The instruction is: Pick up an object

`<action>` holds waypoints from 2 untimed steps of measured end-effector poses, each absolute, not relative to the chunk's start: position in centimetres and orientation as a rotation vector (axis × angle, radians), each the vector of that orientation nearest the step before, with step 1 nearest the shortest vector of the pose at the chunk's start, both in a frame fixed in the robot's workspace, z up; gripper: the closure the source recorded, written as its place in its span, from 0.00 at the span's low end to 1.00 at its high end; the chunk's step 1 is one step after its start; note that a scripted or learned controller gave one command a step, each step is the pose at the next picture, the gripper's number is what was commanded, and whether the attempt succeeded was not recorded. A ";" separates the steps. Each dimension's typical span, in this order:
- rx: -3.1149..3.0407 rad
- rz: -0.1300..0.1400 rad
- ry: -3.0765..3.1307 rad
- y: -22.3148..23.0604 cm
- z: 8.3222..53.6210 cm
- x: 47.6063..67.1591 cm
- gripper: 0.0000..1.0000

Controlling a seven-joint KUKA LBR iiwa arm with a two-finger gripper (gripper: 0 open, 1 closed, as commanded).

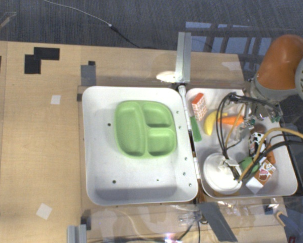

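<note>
The right bin (289,186) holds several small items. A red and white carton (198,105) stands at its back left, with a yellow banana (210,123) and an orange carrot (230,119) just right of it. A white bowl (218,175) sits at the front. Close by lie a black and white spotted toy (256,139), a green piece (245,163) and a small white box (261,177). My gripper (250,117) hangs over the back of this bin, right of the carrot, partly hidden by black cables.
The left bin (101,186) holds a green divided plate (144,128). A metal post (184,54) rises at the back between the bins. Black and yellow cables (227,146) loop across the right bin. The wooden bench (35,151) spreads out to the left.
</note>
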State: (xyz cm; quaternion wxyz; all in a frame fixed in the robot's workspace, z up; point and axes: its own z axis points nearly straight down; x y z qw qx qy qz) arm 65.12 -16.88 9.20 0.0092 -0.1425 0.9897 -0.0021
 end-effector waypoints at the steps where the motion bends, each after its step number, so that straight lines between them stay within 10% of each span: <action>1: -0.236 -0.006 3.133 -11.2 9.0 66.2 0.00; 2: -0.147 -0.003 3.122 -12.0 9.0 64.8 0.00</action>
